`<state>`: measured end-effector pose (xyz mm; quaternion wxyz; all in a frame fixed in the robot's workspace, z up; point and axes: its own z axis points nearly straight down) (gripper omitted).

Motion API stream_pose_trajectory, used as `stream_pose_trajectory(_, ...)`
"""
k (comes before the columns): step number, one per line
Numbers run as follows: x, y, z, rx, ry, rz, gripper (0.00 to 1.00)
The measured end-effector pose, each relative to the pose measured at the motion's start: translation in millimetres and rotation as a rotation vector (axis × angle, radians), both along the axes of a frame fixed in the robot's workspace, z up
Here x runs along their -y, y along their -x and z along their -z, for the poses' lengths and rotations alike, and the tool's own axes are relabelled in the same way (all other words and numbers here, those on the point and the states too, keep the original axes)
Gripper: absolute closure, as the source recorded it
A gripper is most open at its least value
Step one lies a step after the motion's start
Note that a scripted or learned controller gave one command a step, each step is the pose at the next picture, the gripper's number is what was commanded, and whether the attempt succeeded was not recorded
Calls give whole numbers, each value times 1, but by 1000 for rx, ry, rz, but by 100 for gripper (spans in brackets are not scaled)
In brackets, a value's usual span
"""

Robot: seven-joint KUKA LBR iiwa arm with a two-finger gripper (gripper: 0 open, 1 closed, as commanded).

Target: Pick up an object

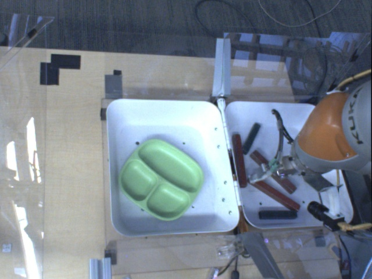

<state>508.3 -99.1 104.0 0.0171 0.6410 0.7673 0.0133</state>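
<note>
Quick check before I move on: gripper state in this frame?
Gripper: down in the right bin among the brown and black sticks; whether it is open, shut or holding anything cannot be told.

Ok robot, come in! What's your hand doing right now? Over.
Hand low in right bin, among brown sticks. Nothing visibly held. Black bars nearby. Green divided tray sits in left bin.

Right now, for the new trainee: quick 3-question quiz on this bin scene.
1. True or false: the green divided tray lies in the left bin.
2. Which bin is the hand over? A) left B) right C) neither
3. Fill in: the objects in the right bin are dark brown and black ____.

Key:
1. True.
2. B.
3. Sticks, e.g. brown stick, black stick.
</note>
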Motion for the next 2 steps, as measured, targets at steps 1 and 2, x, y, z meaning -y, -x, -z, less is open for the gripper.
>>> stream_pose_trajectory(1,2,-5,-14,19,10,0,100)
stream_pose_trajectory(2,2,-5,-14,19,10,0,0)
